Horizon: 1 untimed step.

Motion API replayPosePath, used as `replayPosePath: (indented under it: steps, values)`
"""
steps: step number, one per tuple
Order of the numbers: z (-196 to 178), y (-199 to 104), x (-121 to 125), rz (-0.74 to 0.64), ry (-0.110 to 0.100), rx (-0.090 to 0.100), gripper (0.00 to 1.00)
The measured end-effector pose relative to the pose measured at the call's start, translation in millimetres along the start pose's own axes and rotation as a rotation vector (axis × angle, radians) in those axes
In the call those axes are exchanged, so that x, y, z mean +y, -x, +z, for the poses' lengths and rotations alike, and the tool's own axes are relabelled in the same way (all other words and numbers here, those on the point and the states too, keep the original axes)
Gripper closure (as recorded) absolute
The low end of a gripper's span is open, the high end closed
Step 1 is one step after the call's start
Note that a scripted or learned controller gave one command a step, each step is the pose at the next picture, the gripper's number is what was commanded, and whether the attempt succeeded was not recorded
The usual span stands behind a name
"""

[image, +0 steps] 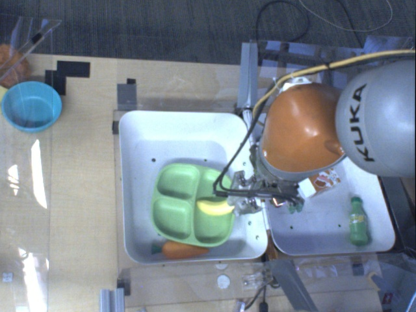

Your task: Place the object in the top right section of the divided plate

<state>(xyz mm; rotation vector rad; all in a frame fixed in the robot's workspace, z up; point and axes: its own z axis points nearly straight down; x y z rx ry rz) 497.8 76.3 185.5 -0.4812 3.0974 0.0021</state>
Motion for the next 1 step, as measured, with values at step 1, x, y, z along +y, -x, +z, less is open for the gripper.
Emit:
replayPosePath:
  steps: [1]
  values:
    - [-0.5,6.9,6.0,0.058,0.001,-0.002,1.00]
